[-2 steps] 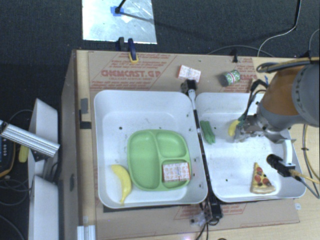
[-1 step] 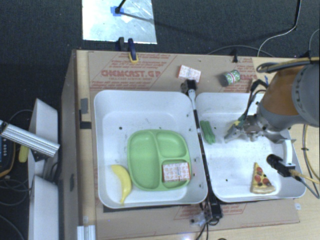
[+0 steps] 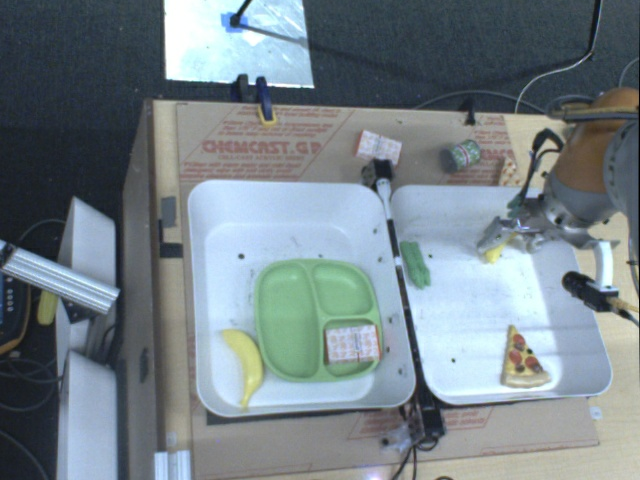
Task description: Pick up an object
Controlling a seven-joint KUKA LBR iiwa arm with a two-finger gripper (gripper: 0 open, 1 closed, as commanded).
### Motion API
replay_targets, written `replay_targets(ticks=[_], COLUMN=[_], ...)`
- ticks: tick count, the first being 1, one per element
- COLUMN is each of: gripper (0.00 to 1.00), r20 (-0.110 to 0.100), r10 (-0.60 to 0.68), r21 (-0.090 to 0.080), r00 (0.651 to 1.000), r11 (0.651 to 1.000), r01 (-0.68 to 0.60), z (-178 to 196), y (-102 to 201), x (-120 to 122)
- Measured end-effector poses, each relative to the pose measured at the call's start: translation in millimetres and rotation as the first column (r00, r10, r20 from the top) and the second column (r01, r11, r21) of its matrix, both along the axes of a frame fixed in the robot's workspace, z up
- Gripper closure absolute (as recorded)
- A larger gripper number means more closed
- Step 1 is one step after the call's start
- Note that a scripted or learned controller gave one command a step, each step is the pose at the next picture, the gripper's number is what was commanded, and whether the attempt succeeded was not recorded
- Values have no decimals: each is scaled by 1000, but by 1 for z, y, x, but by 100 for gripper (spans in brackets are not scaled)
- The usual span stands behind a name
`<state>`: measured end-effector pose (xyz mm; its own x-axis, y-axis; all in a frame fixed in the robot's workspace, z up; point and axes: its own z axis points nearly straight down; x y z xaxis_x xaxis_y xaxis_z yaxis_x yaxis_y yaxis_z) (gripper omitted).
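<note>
**Q:** What did the overhead view show on the bench?

**A:** Two shallow white bins sat side by side on a brown board. The left bin (image 3: 215, 218) held a green divided plate (image 3: 300, 313) near its centre, with a small pink-and-white packet (image 3: 352, 344) lying in the plate's compartment at about four o'clock. A yellow banana (image 3: 243, 364) lay just beside the plate at about seven o'clock.

**Q:** And the right bin?

**A:** The right bin (image 3: 460, 358) held a green block (image 3: 415, 265) at its nine o'clock edge, near the divider, and a pizza slice (image 3: 522, 358) with red toppings toward five o'clock.

**Q:** Where was the arm?

**A:** The grey arm (image 3: 590, 173) with its orange band came in from three o'clock. Its gripper (image 3: 497, 243) sat low over the right bin at about one o'clock.

**Q:** Was it holding anything?

**A:** A small yellow object (image 3: 492, 255) showed right at the metal fingertips, pale and stubby, touching or just above the bin floor. Whether the fingers pinched it or merely stood against it could not be told.

**Q:** Anything outside the bins?

**A:** A small green can (image 3: 463, 154) and another pink-and-white packet (image 3: 378, 147) lay on the board at twelve o'clock.
</note>
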<state>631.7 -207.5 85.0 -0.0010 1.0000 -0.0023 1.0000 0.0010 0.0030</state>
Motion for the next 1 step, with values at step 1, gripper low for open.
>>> replay_targets(ticks=[1], gripper=[100], r20=[3], r10=[4], r21=[-1], r00=[1000], r11=[1000], r01=[-4], z=[11], y=[0], x=[1])
